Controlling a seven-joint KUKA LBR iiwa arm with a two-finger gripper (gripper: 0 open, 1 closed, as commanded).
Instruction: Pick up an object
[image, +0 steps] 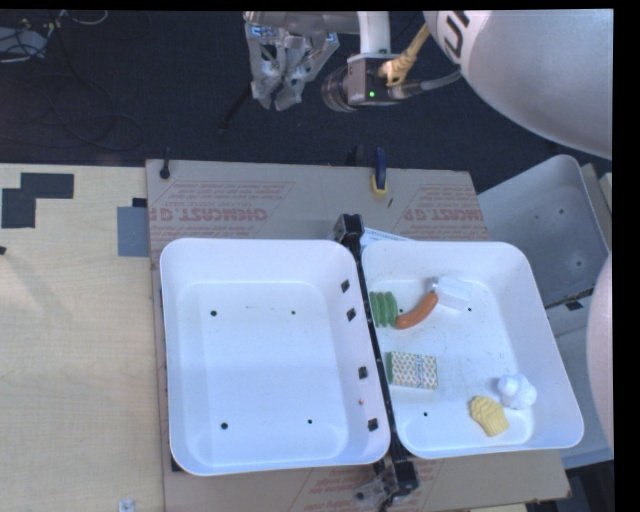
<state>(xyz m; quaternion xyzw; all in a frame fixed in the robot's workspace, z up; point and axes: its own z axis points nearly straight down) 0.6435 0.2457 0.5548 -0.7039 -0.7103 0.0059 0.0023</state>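
Observation:
My gripper (285, 88) hangs high at the top of the view, beyond the far edge of the bins, with nothing seen between its fingers. The right bin (545, 330) holds several small objects: a green ridged piece (383, 308), an orange sausage-shaped piece (417, 310), a white block (452, 294), a speckled flat pad (412, 370), a yellow lumpy piece (488, 415) and a small white lump (515, 391). All of them lie apart from the gripper.
The left bin (190, 340) sits beside the right one, joined by a black clip strip (362, 340). Both rest on a cardboard sheet (260, 205) on a pale wooden bench (70, 350). A grey metal plate (555, 215) lies at the right.

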